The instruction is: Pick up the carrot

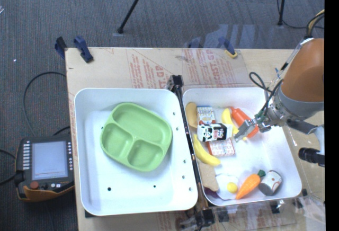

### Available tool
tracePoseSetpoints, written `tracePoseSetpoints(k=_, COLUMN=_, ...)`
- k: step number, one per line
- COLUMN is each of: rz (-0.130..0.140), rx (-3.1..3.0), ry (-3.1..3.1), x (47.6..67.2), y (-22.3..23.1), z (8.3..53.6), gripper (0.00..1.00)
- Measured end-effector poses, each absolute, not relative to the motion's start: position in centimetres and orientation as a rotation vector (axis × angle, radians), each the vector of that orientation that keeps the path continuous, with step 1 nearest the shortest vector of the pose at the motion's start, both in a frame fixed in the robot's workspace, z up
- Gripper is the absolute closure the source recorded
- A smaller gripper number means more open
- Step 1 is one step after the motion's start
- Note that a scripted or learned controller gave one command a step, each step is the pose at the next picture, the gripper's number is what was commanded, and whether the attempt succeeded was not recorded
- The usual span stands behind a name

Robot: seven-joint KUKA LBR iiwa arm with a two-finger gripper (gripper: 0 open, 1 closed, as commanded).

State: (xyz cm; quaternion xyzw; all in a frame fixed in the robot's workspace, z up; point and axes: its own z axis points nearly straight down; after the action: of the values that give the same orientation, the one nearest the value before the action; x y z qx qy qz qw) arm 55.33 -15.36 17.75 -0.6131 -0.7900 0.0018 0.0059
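- Grey carpet runs around the desk (pixel 143 65), and two white bins sit side by side on its cardboard-covered top, with tripod legs standing on the floor behind.
- Over in the left bin (pixel 87 118) lies a green divided plate (pixel 136 136), well apart from the work.
- Inside the right bin (pixel 288 163) things are crowded: a banana (pixel 205 154) near the left wall, a small black-and-white carton (pixel 212 132), an orange piece (pixel 241 116) by a yellow one, and a fried egg toy (pixel 229 184) near the front edge.
- At the front of that bin lies the carrot (pixel 249 184), tilted, its green top touching a grey rounded object (pixel 270 183) and its tip close to the egg.
- Up in the middle of the bin the hand (pixel 248 130) hovers, near the orange piece and well apart from the carrot; I cannot tell whether its fingers are apart or together.
- My guess is the approach comes first: travel toward the front edge and stop above the carrot's middle.
- Turning the wrist so the fingers straddle the carrot across its width would help, I'd say.
- Coming down mid-body looks safest, since either end risks nudging the egg or the grey object.
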Motion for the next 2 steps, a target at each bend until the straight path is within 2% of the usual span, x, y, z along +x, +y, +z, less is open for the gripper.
tracePoseSetpoints(k=1, rz=0.006, rx=-1.866, ry=-2.506, x=48.0, y=-17.5, z=9.1, gripper=0.00)
tracePoseSetpoints(k=2, rz=0.001, rx=-1.882, ry=-2.495, x=48.2, y=-17.7, z=10.1, gripper=1.00)
